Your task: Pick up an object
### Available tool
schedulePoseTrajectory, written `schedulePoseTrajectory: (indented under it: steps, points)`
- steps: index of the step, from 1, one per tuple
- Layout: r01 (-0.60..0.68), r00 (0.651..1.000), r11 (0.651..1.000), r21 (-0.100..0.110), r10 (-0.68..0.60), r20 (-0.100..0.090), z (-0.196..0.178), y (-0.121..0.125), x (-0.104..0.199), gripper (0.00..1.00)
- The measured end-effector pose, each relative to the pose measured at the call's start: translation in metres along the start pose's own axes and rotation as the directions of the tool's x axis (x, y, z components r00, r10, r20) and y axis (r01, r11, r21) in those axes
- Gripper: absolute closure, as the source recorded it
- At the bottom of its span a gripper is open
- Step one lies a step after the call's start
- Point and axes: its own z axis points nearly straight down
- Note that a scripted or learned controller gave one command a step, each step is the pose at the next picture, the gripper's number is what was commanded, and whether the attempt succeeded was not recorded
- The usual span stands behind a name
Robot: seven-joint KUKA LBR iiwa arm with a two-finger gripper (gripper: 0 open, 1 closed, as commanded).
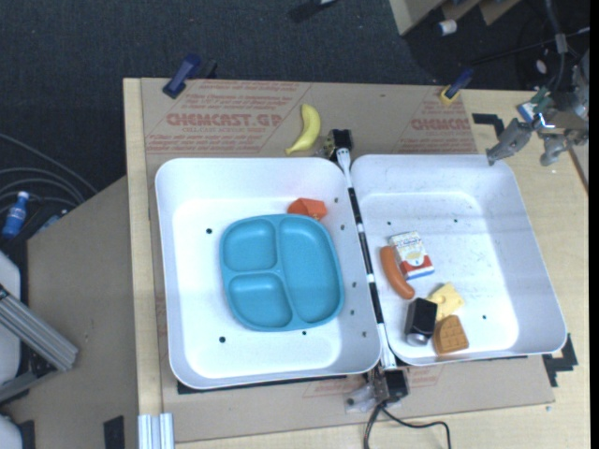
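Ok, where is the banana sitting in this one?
The banana lies outside both bins on the brown board, just beyond the far edge of the left bin, near the top of the divider between the bins and up from the orange piece.

This is looking like a robotics lab, not a home or kitchen. A bench (281, 101) topped with a brown protective sheet printed with a maker's name is sitting on dark carpet (84, 26), and 2 white bins (182, 204) are lying side by side on it, clipped at the join. Blue clamps (182, 75) are pinning the sheet at the back edge. Loose cables (37, 171) are trailing over the floor at the left, and an aluminium rail (37, 330) is poking in beside them. The food in the bins is looking like plastic toys (423, 293), and a toy banana (305, 129) is lying on the sheet.
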Motion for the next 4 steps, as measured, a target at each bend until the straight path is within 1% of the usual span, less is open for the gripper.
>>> schedulePoseTrajectory:
  steps: [1, 2, 3, 4]
  points:
    - [0.001, 1.0, 1.0, 0.003, -0.001, -0.001, 0.127, 0.025, 0.069, 0.0]
    - [0.001, 1.0, 1.0, 0.003, -0.001, -0.001, 0.169, 0.025, 0.128, 0.0]
    - [0.001, 1.0, 1.0, 0.001, -0.001, 0.0, 0.158, 0.026, 0.127, 1.0]
    - [0.001, 1.0, 1.0, 0.001, -0.001, 0.0, 0.158, 0.025, 0.128, 0.0]
